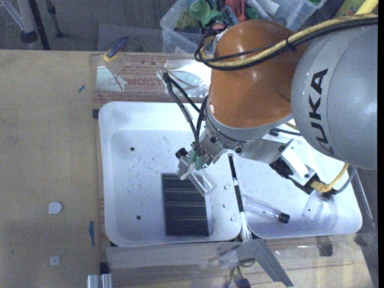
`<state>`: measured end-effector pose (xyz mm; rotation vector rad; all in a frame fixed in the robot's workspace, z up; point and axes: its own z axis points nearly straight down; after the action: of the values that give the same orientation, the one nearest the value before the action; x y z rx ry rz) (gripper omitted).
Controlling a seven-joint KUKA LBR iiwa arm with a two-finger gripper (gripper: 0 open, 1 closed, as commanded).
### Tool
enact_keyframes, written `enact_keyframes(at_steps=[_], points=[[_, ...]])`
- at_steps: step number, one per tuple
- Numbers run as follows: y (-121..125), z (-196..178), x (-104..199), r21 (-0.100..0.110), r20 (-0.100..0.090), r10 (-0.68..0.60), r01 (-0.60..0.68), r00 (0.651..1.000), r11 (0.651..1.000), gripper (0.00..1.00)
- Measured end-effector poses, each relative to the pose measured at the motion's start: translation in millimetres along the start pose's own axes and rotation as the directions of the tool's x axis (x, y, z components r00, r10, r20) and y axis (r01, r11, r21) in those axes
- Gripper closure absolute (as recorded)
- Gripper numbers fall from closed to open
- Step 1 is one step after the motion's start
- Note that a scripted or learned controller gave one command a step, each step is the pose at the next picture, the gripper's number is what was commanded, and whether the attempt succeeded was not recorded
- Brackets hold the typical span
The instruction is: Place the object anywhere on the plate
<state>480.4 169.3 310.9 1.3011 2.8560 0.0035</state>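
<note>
A dark ribbed rectangular plate (185, 206) lies flat in the left bin (129, 161), near its front wall. My gripper (195, 171) hangs just above the plate's far right corner, largely hidden under the orange wrist band and grey arm. A small green piece shows at the gripper's tip; I cannot make out what it is. A clear tube with a black cap (266, 211) lies in the right bin (336, 221), near the front and apart from the gripper.
The arm's bulk covers most of the right bin and the back of the left one. Black cables hang from the wrist. A clear box of coloured toys (240, 5) stands behind the bins. A small white disc (54, 207) lies on the bench at left.
</note>
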Motion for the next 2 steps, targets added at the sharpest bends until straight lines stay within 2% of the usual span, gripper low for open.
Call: enact_keyframes(at_steps=[1, 2], points=[[28.4, 174.2, 36.6, 0.006, -0.003, 0.125, -0.125, 0.992, 0.992, 1.0], [26.4, 30.8, 31.9, 0.003, -0.002, 0.08, -0.08, 0.997, 0.997, 1.0]])
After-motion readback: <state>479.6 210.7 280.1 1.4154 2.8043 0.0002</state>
